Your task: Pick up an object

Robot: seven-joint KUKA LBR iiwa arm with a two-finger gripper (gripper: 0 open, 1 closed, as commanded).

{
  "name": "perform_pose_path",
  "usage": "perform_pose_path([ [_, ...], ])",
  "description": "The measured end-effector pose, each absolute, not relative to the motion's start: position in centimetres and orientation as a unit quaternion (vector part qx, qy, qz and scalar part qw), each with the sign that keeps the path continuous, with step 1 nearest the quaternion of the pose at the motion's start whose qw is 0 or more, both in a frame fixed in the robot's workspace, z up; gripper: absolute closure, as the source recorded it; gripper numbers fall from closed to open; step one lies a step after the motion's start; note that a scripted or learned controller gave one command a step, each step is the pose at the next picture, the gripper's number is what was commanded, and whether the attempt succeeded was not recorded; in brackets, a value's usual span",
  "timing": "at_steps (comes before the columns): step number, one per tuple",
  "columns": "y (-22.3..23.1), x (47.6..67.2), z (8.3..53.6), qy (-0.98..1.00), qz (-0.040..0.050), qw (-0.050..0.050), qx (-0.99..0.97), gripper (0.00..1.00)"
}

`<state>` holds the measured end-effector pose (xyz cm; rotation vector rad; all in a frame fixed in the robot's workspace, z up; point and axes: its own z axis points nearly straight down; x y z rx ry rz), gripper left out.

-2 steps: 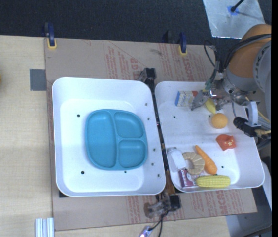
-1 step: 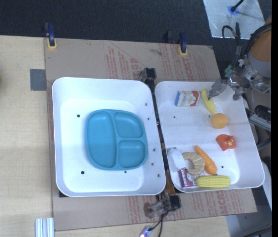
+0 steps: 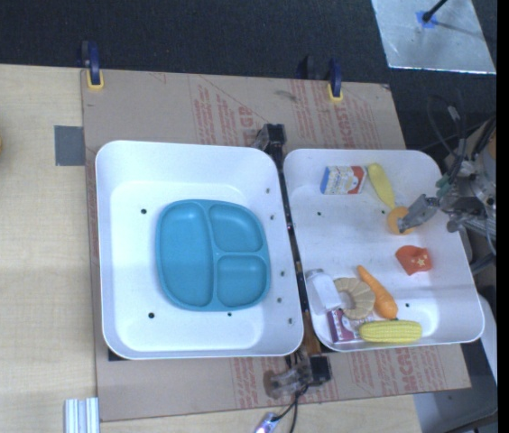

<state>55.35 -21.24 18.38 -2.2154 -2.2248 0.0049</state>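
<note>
The right bin (image 3: 435, 307) holds several toy foods. A small orange piece (image 3: 397, 220) lies near its right side, with a long yellow piece (image 3: 381, 186) and a white, red and blue carton (image 3: 342, 179) behind it. A red piece (image 3: 413, 259) sits lower right. At the front lie a carrot (image 3: 378, 292), a corn cob (image 3: 391, 332), a tan round piece (image 3: 356, 298) and a white bottle (image 3: 322, 289). My gripper (image 3: 420, 211) comes in low over the bin's right rim, its tip just right of the orange piece and above the red one.
The left bin (image 3: 119, 242) bears a blue divided plate (image 3: 212, 253). Both bins rest on a cardboard sheet (image 3: 191, 106) clamped to the wooden bench. Cables and arm parts (image 3: 467, 188) crowd the right bin's right side.
</note>
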Motion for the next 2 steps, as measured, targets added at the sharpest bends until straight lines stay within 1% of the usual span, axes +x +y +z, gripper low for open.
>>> perform_pose_path([
  [1, -21.2, 60.3, 9.1, -0.709, 0.0017, 0.001, -0.705, 0.00],
  [2, -21.3, 60.3, 10.2, -0.710, 0.0019, 0.000, -0.705, 1.00],
])
